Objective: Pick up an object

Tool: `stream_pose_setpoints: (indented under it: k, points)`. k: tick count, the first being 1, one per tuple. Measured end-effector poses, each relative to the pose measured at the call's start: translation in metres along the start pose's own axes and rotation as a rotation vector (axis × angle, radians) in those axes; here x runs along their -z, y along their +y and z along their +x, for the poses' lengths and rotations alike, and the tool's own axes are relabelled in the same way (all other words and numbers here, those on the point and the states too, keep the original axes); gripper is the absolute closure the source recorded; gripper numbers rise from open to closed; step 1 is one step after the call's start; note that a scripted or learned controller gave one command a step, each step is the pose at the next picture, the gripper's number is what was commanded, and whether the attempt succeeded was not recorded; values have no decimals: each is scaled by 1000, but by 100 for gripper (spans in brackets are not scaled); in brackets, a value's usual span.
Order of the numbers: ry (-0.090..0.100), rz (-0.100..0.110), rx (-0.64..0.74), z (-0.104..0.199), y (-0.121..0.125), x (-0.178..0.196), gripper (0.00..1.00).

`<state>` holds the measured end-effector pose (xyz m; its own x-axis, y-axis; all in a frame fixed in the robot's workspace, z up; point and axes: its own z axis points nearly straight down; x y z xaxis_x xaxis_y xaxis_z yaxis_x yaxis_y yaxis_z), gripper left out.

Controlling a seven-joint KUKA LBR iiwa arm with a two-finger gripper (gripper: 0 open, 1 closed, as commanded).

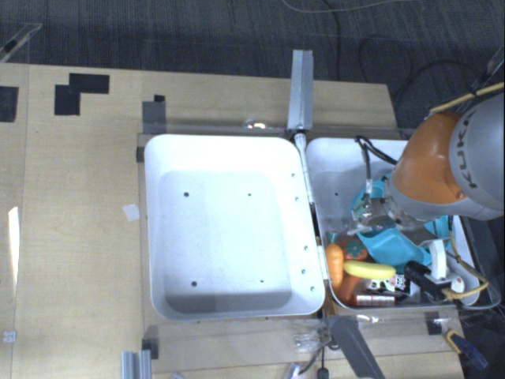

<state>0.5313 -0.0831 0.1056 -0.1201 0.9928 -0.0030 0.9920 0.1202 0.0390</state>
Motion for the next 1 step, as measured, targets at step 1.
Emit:
stream_pose_setpoints:
  k: [1]
  points:
    - [1,36,-87,59,-1,127,100]
